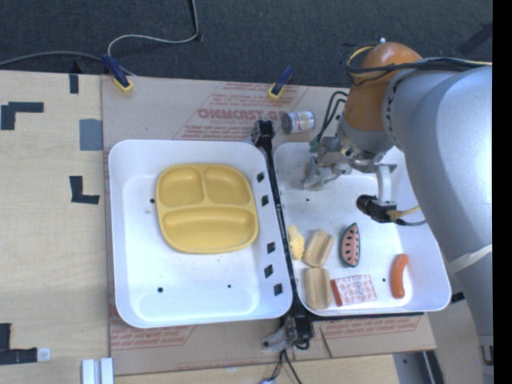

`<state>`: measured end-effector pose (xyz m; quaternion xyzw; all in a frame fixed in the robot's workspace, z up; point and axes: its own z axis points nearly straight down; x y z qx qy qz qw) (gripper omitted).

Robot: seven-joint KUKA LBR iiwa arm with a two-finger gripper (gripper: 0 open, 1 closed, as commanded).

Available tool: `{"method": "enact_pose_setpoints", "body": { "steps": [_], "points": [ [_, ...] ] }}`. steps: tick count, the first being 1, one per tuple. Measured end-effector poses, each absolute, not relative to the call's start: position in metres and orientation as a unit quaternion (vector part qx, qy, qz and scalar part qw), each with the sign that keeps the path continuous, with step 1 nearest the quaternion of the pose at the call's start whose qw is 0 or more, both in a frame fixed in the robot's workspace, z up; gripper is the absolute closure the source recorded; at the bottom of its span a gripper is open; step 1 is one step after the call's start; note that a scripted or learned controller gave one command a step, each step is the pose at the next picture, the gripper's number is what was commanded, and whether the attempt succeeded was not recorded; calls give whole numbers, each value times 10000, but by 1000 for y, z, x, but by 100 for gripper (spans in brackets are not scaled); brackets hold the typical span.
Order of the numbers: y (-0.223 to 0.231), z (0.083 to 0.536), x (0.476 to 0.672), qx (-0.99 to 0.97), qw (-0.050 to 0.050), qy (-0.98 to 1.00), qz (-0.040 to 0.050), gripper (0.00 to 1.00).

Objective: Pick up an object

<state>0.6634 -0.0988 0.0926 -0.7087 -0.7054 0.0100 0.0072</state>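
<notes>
My gripper [314, 178] hangs over the back left part of the right bin [416, 222], its fingers pointing down at bare white floor. Nothing shows between them. The bin's objects lie toward the front: a yellow piece [296, 243] by the left wall, two tan bread-like pieces [318, 248] [316, 286], a watermelon slice [350, 244], a red-and-white packet [354, 290] and an orange sausage [398, 275]. All of them lie well in front of the gripper.
The left bin [136, 286] holds a yellow divided plate [206, 207]. A black divider with clips [272, 214] runs between the bins. A small metal can [298, 122] lies on the cardboard behind the right bin. The grey arm [448, 150] covers the right side.
</notes>
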Motion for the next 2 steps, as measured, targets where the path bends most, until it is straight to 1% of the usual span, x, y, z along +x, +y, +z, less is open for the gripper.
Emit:
{"method": "enact_pose_setpoints", "body": {
  "steps": [1,2],
  "points": [
    [-99,93,663,-7086,70,-7055,100,0],
    [-103,84,665,-7079,86,-7062,68,0]
  ]
}}
